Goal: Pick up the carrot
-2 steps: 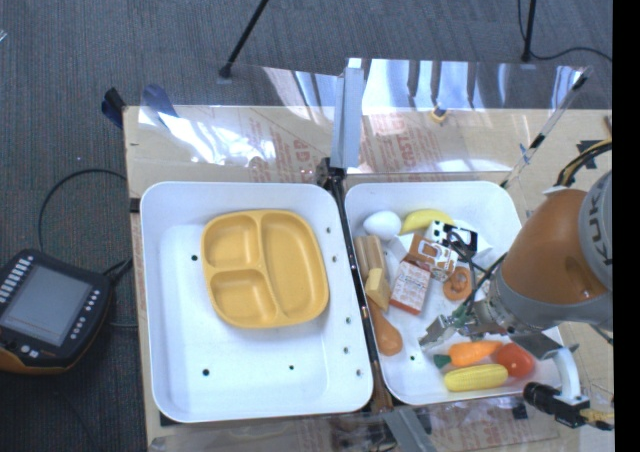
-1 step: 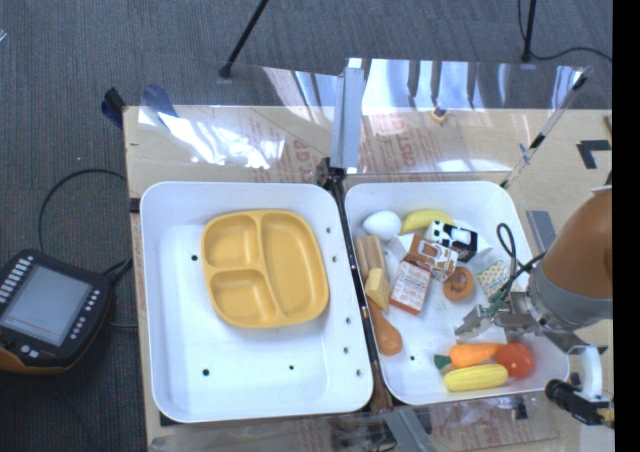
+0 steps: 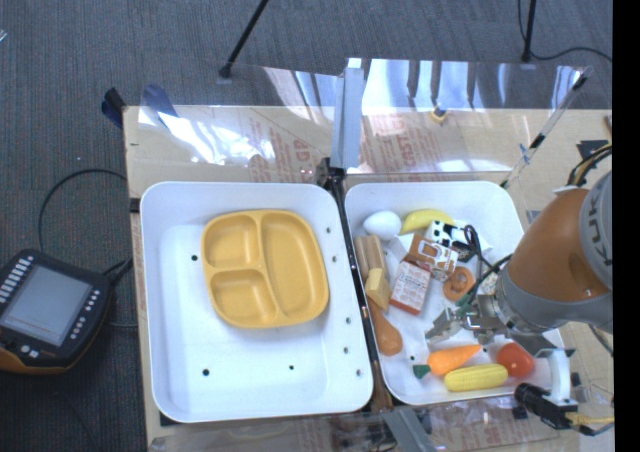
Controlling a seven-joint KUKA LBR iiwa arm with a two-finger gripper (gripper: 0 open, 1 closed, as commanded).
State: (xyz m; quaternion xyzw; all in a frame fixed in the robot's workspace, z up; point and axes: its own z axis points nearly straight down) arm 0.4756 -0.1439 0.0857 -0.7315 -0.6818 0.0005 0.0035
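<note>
The carrot (image 3: 452,358), orange with a small green top at its left end, lies near the front of the right bin (image 3: 500,202), just behind a yellow corn cob (image 3: 476,377). My gripper (image 3: 461,322) hangs directly over the spot just behind the carrot, with its metal parts close above the carrot's thick end. The grey arm with its orange band (image 3: 556,248) reaches in from the right and hides part of the bin's right side. Nothing shows between the gripper and the carrot to tell whether they touch.
Around the carrot lie a red tomato (image 3: 515,359), a brown drumstick (image 3: 388,336), a red box (image 3: 411,283), an orange ring (image 3: 459,283), a banana (image 3: 428,219) and a white egg (image 3: 381,224). The left bin (image 3: 180,340) holds a yellow divided plate (image 3: 265,267).
</note>
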